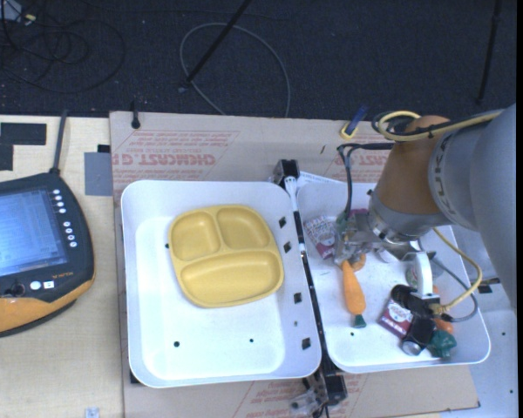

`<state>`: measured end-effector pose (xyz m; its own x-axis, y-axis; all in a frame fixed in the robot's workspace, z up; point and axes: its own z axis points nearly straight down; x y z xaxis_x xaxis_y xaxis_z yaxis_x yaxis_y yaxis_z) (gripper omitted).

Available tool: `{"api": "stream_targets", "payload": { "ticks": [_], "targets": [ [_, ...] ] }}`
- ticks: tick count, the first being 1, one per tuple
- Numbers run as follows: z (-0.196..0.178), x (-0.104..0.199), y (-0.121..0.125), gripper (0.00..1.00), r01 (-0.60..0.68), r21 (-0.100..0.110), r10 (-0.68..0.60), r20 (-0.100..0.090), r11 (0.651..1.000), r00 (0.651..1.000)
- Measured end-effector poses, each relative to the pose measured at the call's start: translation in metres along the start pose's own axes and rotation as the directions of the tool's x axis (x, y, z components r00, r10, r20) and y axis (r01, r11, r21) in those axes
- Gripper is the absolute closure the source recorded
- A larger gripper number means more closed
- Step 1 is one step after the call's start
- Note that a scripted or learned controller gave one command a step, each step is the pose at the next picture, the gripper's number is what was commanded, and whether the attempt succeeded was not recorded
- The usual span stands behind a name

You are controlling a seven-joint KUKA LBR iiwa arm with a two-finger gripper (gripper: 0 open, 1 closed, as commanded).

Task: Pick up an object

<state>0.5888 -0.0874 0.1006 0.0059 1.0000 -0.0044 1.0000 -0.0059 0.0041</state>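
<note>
The arm's wrist covers the gripper (356,249) and part of the right bin (471,353); a crumpled clear wrapper (321,231), perhaps plastic, is half hidden. The small jumble (421,322) at the bin's corner is indistinct.

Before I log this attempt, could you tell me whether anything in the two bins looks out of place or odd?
Nothing stands out. The yellow divided plate lies flat in the left bin. The toy carrot and a cluster of small items lie loose in the right bin, where the end effector is.
</note>
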Motion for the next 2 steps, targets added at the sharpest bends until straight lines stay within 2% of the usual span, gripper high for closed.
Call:
{"api": "stream_targets", "payload": {
  "ticks": [1,2],
  "targets": [
    [-0.103,0.031,-0.055,1.0,0.006,0.007,-0.006,-0.005,1.0,1.0],
    [0.012,0.004,-0.033,1.0,0.005,0.007,-0.005,-0.005,1.0,1.0]
  ]
}}
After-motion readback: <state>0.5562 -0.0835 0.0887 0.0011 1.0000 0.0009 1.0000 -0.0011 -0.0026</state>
